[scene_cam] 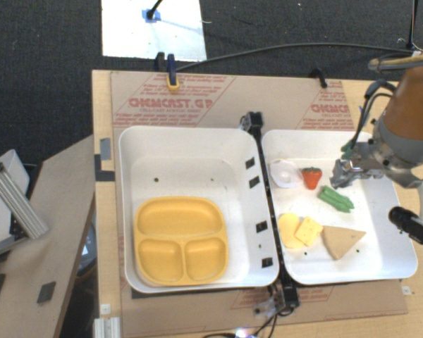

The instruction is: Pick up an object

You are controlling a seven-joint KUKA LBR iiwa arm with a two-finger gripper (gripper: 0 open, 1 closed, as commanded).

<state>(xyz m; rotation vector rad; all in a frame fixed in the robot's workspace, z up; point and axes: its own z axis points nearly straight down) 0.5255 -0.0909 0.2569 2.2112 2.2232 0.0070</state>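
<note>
Fingers (344, 171) hang low over the right bin (402, 259), near its back half, just above the upper end of the green piece (336, 198). Their state: can't tell, the tips are a dark, blurred cluster and no gap or closure is readable. Nothing visibly sits between them, so no grasp claimed.

Arm (409, 118) comes in from the right, orange band above the wrist, gripper body grey.

Candidates, all in the right bin:
- green piece, lying flat at a slant, just below and left of the tips
- red piece (311, 177), just left of the tips, close beside a white cup-like thing (285, 174)
- yellow round (289, 229) with a yellow block (309, 230) overlapping it, toward the front
- tan wedge (342, 241), touching or nearly touching the block, front centre

Left bin (190, 146) carries a yellow divided tray (182, 239); not in play by the look of it.

Step, as judged: approach/descent onto a target, most likely the green piece or the red one. Pick not yet done; every object lies on the bin floor.

Next move needs: tips centred across the green piece's short axis, straight drop to floor level, then close. Red piece sits near enough that a stray finger could nudge it. Lift only confirms if the piece rises with the tips.
</note>
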